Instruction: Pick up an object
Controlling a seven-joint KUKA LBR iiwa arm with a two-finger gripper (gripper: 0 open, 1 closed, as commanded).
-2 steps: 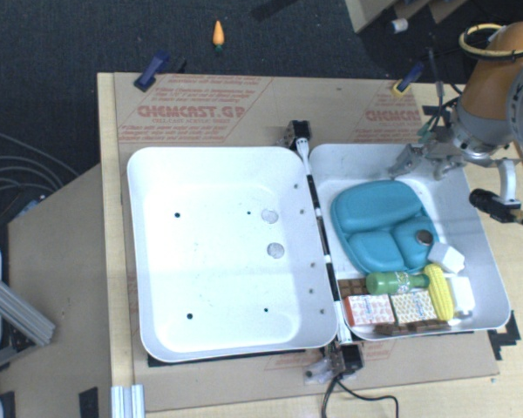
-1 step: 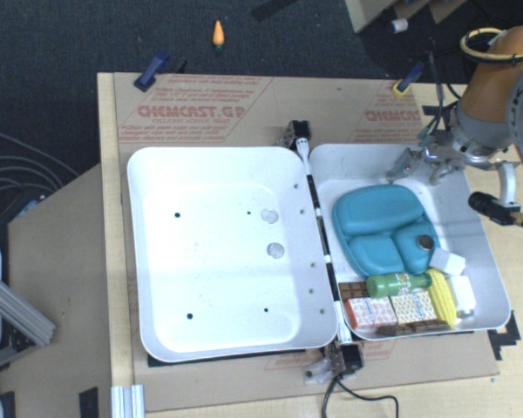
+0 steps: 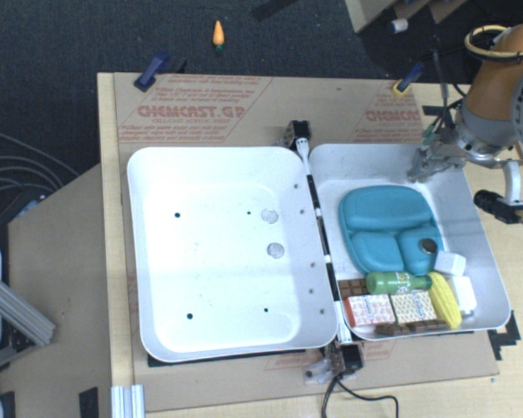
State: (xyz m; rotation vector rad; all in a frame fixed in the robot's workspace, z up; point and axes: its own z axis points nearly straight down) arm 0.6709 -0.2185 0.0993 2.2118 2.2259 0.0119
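Nearest to us, along the front wall of the right bin (image 3: pixel 492 273), we see a crowded row of small things: two boxes with red and white print (image 3: pixel 392 308) lying side by side, a yellow corn cob (image 3: pixel 444 300) leaning just to their right, and a green bottle (image 3: pixel 397 282) lying on its side just behind the boxes, touching them or nearly so. A small white block (image 3: pixel 453 265) sits beside the corn, close to the bin's right wall. Behind this row we find the largest piece, a teal blue plastic shape (image 3: pixel 383 225), lying flat in the middle of the right bin with a dark round spot near its front right corner. To the left, the left bin (image 3: pixel 157 181) shows its white floor with a few dark dots and two small greyish round marks (image 3: pixel 273 233) near its right side. A black hinge or clip (image 3: pixel 298 132) sits where the two bins meet at the back. Farther back still, the gripper (image 3: pixel 423 165) hangs over the rear right corner of the right bin, apart from the teal shape and well apart from the front row; we cannot tell how it is set, as it is small and blurred against the white rim. Above it rises the arm (image 3: pixel 492 103) with its orange band. Beyond the board, a small orange cone (image 3: pixel 218 33) lies on the dark floor.
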